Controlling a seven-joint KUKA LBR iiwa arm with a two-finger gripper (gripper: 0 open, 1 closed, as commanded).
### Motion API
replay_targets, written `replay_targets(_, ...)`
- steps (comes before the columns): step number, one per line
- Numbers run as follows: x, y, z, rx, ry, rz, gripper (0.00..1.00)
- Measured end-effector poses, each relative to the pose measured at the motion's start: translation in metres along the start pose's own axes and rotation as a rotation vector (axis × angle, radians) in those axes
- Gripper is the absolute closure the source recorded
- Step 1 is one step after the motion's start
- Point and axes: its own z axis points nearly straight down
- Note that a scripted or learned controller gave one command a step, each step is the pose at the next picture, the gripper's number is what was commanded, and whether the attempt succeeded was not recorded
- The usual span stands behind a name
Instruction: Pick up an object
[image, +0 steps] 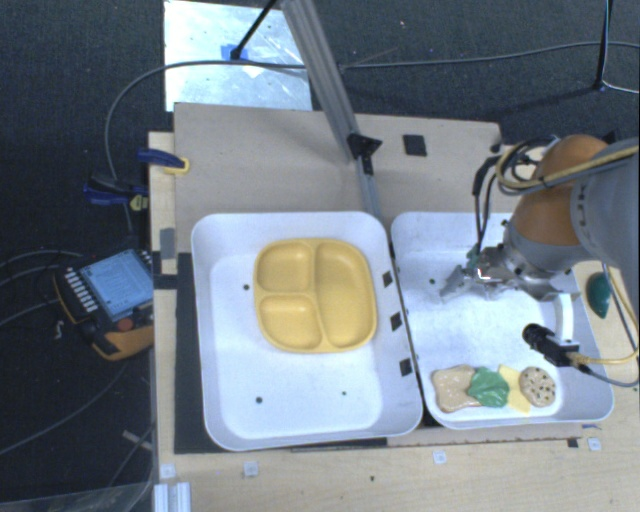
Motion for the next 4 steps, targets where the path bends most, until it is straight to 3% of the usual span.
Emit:
replay_targets(1,0.000,0.002,-0.015,-0.007,-0.001,0.000,1.00)
replay_targets(4,0.003,0.002,-0.176,-0.010,-0.002,-0.005,1.00)
